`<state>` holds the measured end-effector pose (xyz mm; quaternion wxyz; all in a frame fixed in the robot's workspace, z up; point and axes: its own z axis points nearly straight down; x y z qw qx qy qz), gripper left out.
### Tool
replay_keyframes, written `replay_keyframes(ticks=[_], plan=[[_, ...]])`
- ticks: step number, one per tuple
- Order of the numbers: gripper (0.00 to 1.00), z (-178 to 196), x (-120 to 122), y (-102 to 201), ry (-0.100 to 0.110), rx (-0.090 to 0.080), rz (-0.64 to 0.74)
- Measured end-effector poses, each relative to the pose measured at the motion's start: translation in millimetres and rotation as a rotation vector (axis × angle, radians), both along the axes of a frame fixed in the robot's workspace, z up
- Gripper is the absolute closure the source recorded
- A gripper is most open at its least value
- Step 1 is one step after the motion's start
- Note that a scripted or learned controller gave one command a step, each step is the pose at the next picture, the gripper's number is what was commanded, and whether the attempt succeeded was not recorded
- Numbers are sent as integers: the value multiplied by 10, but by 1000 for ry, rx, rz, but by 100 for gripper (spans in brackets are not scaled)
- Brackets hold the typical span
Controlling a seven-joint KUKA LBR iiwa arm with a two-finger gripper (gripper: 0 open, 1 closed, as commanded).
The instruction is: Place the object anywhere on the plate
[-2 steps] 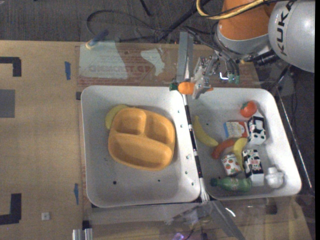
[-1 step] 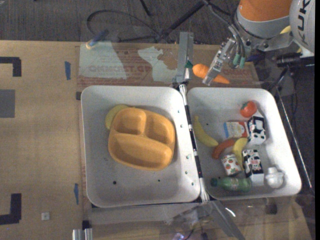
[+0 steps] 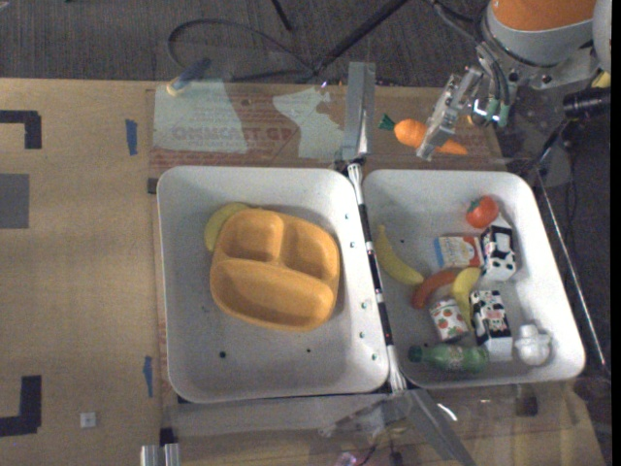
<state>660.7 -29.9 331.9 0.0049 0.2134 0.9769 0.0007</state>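
The two-finger gripper (image 3: 434, 142) is hanging beyond the right bin (image 3: 558, 289), pinching a toy orange carrot (image 3: 415, 132) aloft, well apart from the orange sectioned plate (image 3: 276, 268) waiting in the left bin (image 3: 184, 289).

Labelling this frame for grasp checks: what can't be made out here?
- Gripper: blurred, in front of the carrot; whether the jaws hold it can't be told.
- Arm: cut off by the top edge.
- Yellow thing in the left bin: mostly under the plate; identity unclear.
- Cartons in the right bin: print too small to read.
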Motion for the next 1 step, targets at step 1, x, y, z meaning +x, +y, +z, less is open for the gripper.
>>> replay_keyframes(ticks=[1], plan=[[100,-47,-31,-104,5,0,55]])
